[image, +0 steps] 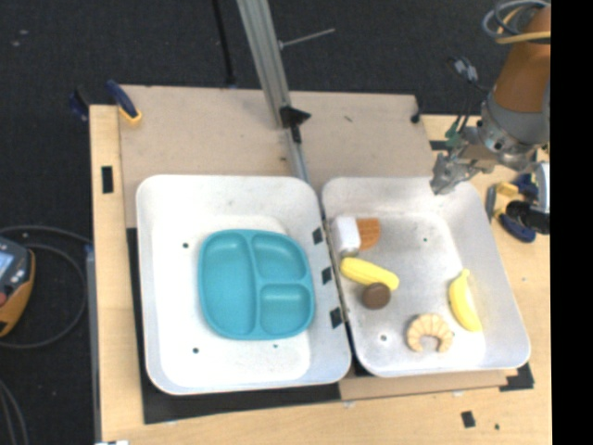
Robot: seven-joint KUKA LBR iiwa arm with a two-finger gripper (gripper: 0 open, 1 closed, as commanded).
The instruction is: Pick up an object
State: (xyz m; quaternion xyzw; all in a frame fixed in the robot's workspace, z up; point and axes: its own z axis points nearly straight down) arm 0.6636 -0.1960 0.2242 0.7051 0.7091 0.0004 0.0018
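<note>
Arm: grey with an orange band, reaching in from the right, above the far right corner of the right bin [482, 248].
Hand [447, 176]: hangs over that bin's far rim, well apart from every object; nothing is seen between its fingers, and how far they are open cannot be told (too small and blurred).
Right bin, near the divider: a white-and-orange piece [355, 235], a yellow corn-like piece [369, 273] just in front of it, and a brown round piece [375, 296] touching the yellow one.
Right bin, right side: a banana [463, 301] lying lengthwise near the wall.
Right bin, front: a pale croissant-shaped piece [431, 332], between the brown round piece and the banana.
Left bin [167, 221]: holds a teal divided plate [257, 282] with three compartments, lying flat.
Table [204, 128]: tan board under both bins, with a metal post [264, 44] rising at its far edge.
</note>
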